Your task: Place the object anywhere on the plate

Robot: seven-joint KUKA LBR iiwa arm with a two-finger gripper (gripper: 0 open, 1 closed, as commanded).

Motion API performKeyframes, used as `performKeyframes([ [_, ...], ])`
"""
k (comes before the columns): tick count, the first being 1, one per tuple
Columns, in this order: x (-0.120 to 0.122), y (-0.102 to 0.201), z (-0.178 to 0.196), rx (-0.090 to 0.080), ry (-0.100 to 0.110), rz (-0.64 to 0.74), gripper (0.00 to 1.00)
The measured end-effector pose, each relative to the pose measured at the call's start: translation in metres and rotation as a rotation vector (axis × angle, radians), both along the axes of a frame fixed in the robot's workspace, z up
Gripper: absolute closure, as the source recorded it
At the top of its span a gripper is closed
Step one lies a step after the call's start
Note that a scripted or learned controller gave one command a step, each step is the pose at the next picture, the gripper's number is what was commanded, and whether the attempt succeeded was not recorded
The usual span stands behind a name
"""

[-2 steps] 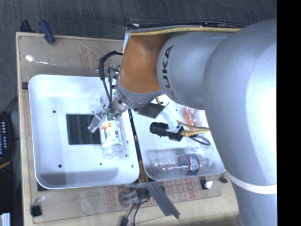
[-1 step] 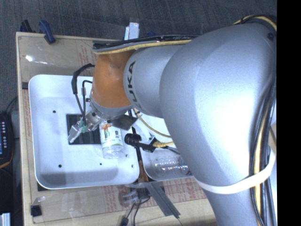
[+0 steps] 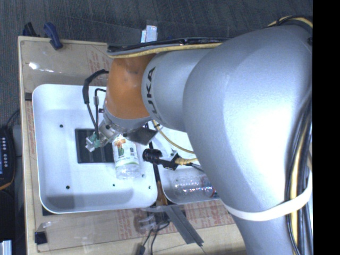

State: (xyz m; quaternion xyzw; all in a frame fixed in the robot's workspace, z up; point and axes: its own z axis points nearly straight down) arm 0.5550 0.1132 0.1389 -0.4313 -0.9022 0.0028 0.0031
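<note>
1. Here the grey arm (image 3: 234, 116) fills the right and centre of the frame, its orange band (image 3: 125, 92) pointing toward the left bin (image 3: 48, 142).
2. The gripper (image 3: 97, 140) sits over a dark square plate (image 3: 87, 152) lying flat in the middle of that bin; whether it is clenched or released, I cannot tell.
3. A clear plastic bottle (image 3: 126, 157) with a white and green label lies on the bin floor, just right of the plate, below the wrist.
4. A second clear bottle (image 3: 191, 186) lies in the right bin (image 3: 175, 198), at the lower centre of the frame, partly under the arm.
</note>
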Motion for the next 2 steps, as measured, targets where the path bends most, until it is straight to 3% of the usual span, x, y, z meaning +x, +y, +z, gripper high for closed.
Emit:
performKeyframes([
  [1, 0.043, 0.015, 0.0, 0.004, -0.009, 0.578, 1.0],
  [2, 0.072, 0.02, 0.024, 0.005, -0.008, 0.907, 1.0],
])
